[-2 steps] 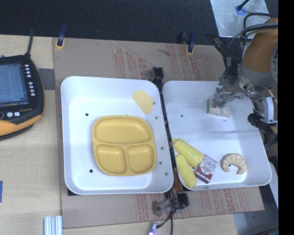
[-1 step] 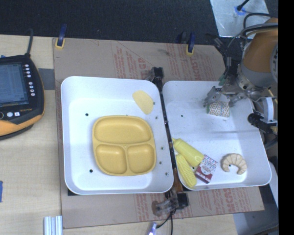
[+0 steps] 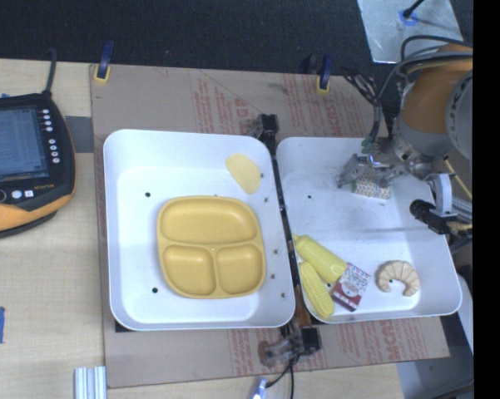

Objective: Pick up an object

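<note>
- Nearest the lens, at the bottom edge, a ribbed metal bracket (image 3: 90,381) and a tangle of clamp and wire (image 3: 283,352) are cut off by the frame.
- Far left, a tablet-like control pendant (image 3: 21,160) with a dark screen and orange rubbery casing lies on the pale wooden bench (image 3: 33,306); its left side runs out of view.
- Brown cardboard sheet (image 3: 191,98), printed with faint red lettering, lies under both bins and is held by blue clamps at its far edge.
- Left bin (image 3: 129,223), smooth white plastic with rounded corners, holds a matte yellow divided plate (image 3: 210,245) with three compartments, and a small pale yellow flat oval piece (image 3: 244,173) lying apart near the bin's far right corner.
- Right bin (image 3: 433,298) holds two glossy yellow toy corn cobs (image 3: 316,273) touching each other against the near left wall, a small red-and-white packet (image 3: 350,286) just beside them, and a tan, ridged croissant (image 3: 398,276) near the front right.
- Gripper (image 3: 368,177), grey metal, hangs low over the far part of the right bin, right at a small speckled whitish object (image 3: 372,189); whether that object is between the fingers, or how wide they stand, cannot be told.
- Arm (image 3: 437,106) with its orange band and dark cables is cut off at the right.
</note>
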`<action>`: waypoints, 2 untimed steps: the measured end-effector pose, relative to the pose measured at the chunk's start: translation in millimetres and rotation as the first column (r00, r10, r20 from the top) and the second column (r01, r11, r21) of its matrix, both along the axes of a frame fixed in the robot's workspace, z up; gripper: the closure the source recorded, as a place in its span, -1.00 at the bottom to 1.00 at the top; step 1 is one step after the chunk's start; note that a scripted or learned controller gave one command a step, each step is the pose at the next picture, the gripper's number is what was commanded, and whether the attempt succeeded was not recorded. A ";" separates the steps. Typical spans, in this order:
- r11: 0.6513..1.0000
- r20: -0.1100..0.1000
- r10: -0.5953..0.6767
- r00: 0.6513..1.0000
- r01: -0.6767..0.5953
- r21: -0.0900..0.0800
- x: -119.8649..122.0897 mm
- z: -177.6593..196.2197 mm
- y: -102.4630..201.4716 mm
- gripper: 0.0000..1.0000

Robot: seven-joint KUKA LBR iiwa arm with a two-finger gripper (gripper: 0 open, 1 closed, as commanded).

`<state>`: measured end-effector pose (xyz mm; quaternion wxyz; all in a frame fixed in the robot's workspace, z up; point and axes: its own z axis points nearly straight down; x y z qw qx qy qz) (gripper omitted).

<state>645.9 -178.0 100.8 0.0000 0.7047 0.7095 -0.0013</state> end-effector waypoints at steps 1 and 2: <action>1.000 0.001 -0.002 1.000 0.002 0.001 11.0 7.6 -11.2 -1.00; 1.000 -0.003 -0.001 1.000 0.001 0.002 10.3 8.2 18.9 -1.00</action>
